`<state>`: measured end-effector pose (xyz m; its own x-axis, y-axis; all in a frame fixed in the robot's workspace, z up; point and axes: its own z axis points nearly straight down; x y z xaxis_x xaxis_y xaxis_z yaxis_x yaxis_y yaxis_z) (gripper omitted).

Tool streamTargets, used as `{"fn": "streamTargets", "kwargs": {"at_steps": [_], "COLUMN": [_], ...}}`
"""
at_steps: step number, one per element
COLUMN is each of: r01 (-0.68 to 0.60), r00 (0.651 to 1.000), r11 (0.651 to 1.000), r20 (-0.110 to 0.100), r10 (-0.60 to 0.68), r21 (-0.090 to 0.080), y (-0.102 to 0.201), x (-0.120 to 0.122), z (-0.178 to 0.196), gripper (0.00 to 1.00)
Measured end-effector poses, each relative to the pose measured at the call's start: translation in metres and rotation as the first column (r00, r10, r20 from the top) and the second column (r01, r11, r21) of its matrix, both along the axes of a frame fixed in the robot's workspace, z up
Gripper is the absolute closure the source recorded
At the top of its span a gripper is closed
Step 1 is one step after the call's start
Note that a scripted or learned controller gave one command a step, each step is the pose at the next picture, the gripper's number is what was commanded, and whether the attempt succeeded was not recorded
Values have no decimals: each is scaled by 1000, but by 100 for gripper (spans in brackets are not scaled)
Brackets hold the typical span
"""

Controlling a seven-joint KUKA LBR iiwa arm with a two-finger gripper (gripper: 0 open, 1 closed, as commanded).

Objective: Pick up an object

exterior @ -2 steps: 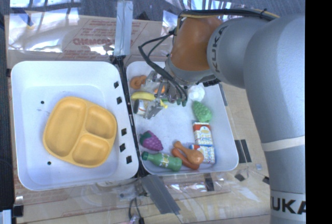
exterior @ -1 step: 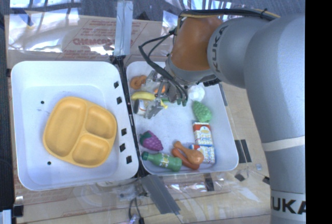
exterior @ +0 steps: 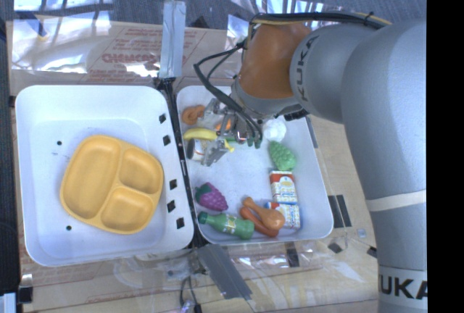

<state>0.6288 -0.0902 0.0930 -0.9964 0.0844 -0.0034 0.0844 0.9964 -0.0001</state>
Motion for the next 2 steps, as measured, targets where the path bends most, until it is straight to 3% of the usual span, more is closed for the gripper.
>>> {"fn": "streamTargets", "kwargs": {"at_steps": [2], "r01": [0], "r00": [1000], "r11": [1000], "r20": [0], "r10": [0], "r21": [0], "y": [0], "x": [0], "z": [0], "gripper": [0]}}
